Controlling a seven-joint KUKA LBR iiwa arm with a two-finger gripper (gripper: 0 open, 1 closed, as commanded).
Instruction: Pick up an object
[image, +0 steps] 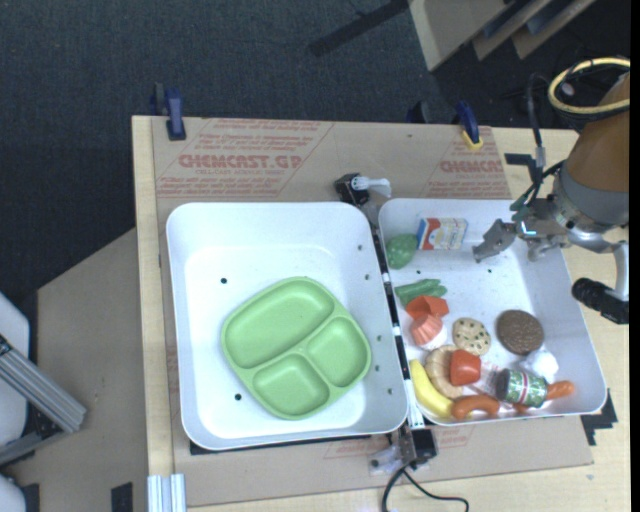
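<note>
1. Grey gripper (519, 240) hangs at the frame's right over the right bin (592, 370); its fingers are spread apart with nothing between them.
2. Left of it lies a small carton (443, 233).
3. Toy food is piled lower right: cookie (520, 331), banana (428, 390).
4. Left bin (190, 300) holds a green tray (295, 346).

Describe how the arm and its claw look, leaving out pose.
The arm shows an orange-tan band above a grey metallic wrist. Black cables loop over it, alongside a yellow ring-like loop at the top. The claw is small and grey metal, with two thin fingers.
</note>
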